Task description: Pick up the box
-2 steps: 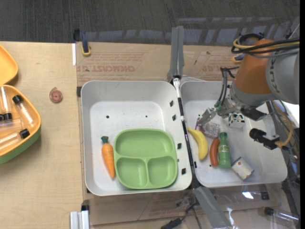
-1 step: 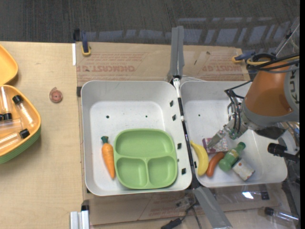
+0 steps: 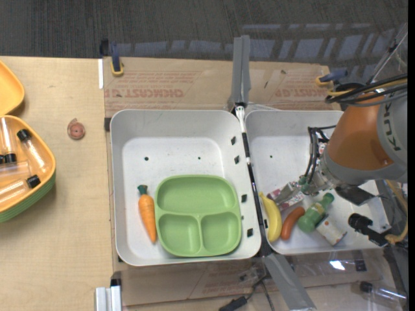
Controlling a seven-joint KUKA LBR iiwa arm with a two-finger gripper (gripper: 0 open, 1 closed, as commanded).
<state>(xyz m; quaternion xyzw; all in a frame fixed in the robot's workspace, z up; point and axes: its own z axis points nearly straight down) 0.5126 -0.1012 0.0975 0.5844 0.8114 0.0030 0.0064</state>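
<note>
The box [image 3: 331,230] is small and white with a red mark. It lies in the right bin [image 3: 279,138] near the front edge, just right of a green bottle [image 3: 316,212]. My gripper [image 3: 310,185] hangs low in that bin under the orange-banded wrist [image 3: 360,138]. It is above the bottle's cap end and next to a shiny packet [image 3: 285,192], a short way behind and to the left of the box. The wrist hides much of the gripper from above.
A banana [image 3: 272,216] and a red sausage-shaped toy [image 3: 292,222] lie left of the bottle. The left bin [image 3: 130,173] holds a green divided plate [image 3: 198,216] and a carrot [image 3: 148,214]. Stacked bowls with vials [image 3: 19,167] sit at the far left.
</note>
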